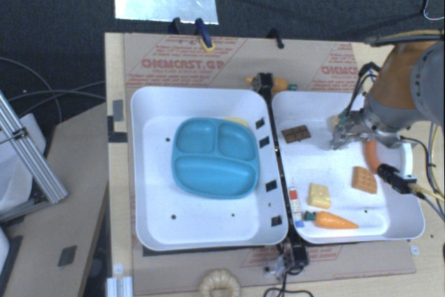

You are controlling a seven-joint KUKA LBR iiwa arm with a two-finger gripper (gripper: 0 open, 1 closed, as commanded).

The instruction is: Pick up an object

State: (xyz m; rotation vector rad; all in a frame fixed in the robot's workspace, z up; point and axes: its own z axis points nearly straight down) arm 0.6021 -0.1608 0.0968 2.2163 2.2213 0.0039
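Note:
The right bin (403, 215) holds several toy foods. A brown chocolate bar (295, 133) lies at its upper left. Further down are a waffle piece (363, 179), a yellow cheese block (319, 195) and an orange carrot (336, 221). A reddish sausage (372, 155) lies by the right wall. My gripper (342, 134) hangs low over the bin's upper middle, right of the chocolate bar and just left of the sausage's upper end. Nothing shows in its grasp.
The left bin (149, 149) holds a blue divided plate (214, 156) with a yellow item (238, 122) peeking out behind it. A small multicoloured piece (295, 205) lies by the divider. An orange object (279, 85) sits outside the bins at the back.

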